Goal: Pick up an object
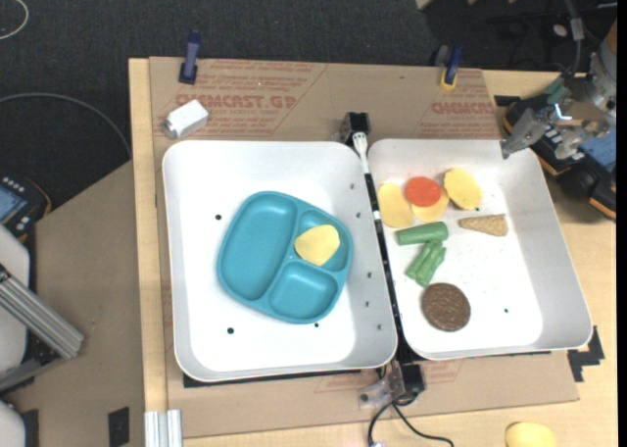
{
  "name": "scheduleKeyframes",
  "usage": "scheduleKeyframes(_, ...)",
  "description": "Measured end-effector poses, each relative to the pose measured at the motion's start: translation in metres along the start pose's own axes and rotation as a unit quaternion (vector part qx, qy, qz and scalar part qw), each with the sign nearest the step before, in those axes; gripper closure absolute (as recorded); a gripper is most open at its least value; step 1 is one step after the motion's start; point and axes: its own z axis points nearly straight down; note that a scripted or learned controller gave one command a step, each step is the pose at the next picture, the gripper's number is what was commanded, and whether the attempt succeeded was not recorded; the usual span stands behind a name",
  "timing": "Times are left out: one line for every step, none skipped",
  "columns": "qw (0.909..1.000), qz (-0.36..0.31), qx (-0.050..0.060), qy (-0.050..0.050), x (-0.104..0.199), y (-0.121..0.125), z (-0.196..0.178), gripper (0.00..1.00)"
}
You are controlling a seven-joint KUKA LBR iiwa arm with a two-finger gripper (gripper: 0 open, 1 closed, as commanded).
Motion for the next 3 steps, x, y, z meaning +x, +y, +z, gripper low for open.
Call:
scheduleKeyframes(1.0000, -0.002, 0.004, 0.002, 0.047, -0.012, 0.083, 0.00)
scheduleKeyframes(1.0000, -0.002, -0.003, 0.000, 0.053, 0.049, 0.186, 0.00)
scheduleKeyframes(1.0000, -0.002, -0.005, -0.001, 0.052, 0.049, 0.169, 1.00)
